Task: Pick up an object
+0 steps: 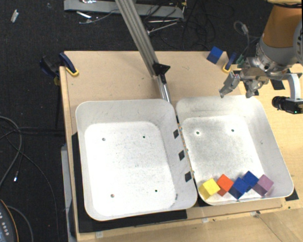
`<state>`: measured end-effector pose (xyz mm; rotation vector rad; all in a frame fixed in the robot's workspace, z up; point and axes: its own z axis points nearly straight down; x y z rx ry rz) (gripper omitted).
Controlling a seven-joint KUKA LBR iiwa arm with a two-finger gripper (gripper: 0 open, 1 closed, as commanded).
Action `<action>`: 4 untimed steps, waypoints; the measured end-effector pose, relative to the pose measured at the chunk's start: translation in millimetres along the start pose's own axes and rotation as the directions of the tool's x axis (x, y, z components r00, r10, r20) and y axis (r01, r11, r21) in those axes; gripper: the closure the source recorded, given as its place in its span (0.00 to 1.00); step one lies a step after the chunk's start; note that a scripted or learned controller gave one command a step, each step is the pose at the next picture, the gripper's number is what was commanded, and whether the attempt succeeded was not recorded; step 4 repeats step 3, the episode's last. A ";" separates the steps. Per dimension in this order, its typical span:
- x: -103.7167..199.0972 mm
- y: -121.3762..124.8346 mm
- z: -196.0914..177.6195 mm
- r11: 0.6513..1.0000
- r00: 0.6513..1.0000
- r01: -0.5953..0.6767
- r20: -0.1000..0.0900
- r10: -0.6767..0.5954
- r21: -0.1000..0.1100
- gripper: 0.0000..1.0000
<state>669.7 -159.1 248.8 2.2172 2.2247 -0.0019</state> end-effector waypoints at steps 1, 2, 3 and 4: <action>42.9 -35.8 96.4 1.000 1.000 0.001 -0.004 -0.001 0.009 0.00; -14.7 -58.1 130.6 1.000 1.000 -0.009 -0.001 0.009 0.004 0.00; 18.4 -143.3 152.9 1.000 1.000 -0.005 -0.001 0.005 -0.002 0.00; 18.4 -143.3 152.9 1.000 1.000 -0.005 -0.001 0.005 -0.002 0.00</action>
